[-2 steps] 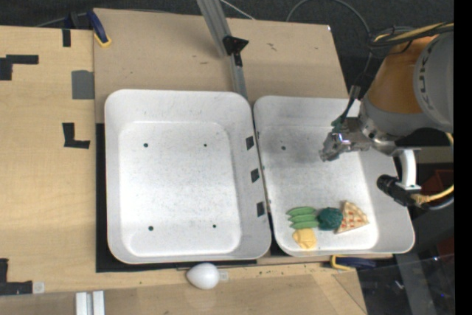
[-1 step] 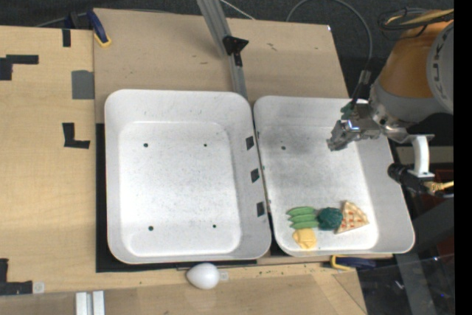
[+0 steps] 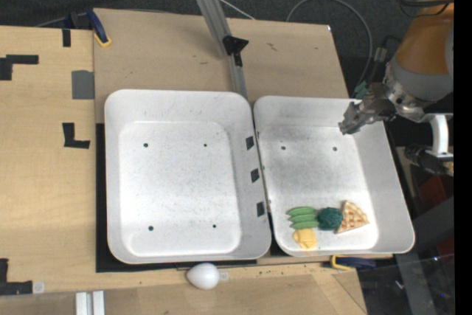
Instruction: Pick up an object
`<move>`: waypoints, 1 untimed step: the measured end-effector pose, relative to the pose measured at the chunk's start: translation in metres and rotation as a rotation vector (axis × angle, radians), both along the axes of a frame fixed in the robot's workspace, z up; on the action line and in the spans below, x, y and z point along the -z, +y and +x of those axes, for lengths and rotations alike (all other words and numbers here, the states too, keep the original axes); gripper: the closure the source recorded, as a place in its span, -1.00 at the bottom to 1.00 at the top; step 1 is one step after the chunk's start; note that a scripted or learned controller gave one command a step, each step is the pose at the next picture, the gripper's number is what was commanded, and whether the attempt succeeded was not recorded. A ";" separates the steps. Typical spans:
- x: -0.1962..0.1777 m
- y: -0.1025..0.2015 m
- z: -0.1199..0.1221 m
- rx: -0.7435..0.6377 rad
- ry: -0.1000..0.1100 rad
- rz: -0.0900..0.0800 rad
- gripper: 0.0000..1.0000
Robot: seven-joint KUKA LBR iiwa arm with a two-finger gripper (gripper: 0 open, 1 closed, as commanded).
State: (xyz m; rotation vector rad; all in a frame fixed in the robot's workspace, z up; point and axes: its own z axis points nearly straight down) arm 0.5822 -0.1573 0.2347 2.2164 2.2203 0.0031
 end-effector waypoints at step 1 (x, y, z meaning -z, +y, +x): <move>-0.012 0.000 0.000 0.000 0.004 0.001 1.00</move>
